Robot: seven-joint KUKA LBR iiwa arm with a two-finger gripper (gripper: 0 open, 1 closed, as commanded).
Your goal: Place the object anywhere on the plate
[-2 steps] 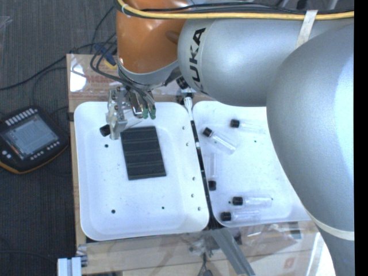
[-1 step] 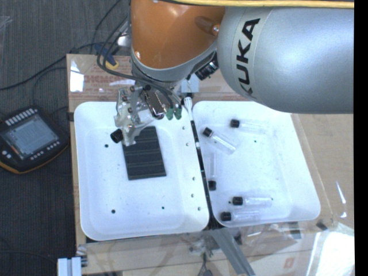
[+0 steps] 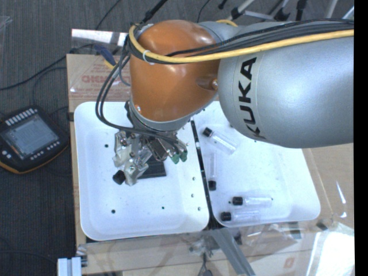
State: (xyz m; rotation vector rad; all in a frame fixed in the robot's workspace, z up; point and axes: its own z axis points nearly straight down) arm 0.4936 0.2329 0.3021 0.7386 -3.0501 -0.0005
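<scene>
The hand is seen low over the left bin; its opening cannot be told. A dark flat plate is found just at its three o'clock. Clear black-capped vials are scattered in the right bin.

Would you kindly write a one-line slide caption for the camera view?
KUKA arm lowers its end effector over a dark flat piece in the left bin; clear vials lie in the right bin.

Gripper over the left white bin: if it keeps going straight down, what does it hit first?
Probably the flat black plate lying on the left white bin; the gripper hangs over its left edge, though depth is unclear.
</scene>
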